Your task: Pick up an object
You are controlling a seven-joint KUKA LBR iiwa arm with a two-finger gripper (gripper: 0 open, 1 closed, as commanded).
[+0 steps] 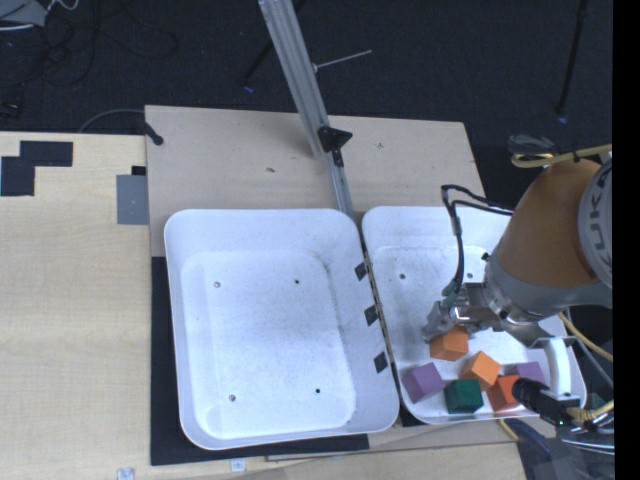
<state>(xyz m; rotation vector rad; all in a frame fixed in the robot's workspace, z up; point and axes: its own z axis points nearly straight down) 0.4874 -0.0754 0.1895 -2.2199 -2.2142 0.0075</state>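
Presently, the hand (452, 320) is positioned directly above an orange block (450, 345) in the right bin (420, 243). Contact is apparent. Its grip state cannot be determined.

Left bin (190, 238) and right bin (400, 230): lay side by side on the bench (240, 148), touching along their inner rims. Blocks (470, 373): clustered in the right bin's near right corner. Gripper (452, 320): over the right bin, just behind the blocks. Arm (545, 238): entered from the right. Rail (300, 78): slanted behind both bins.
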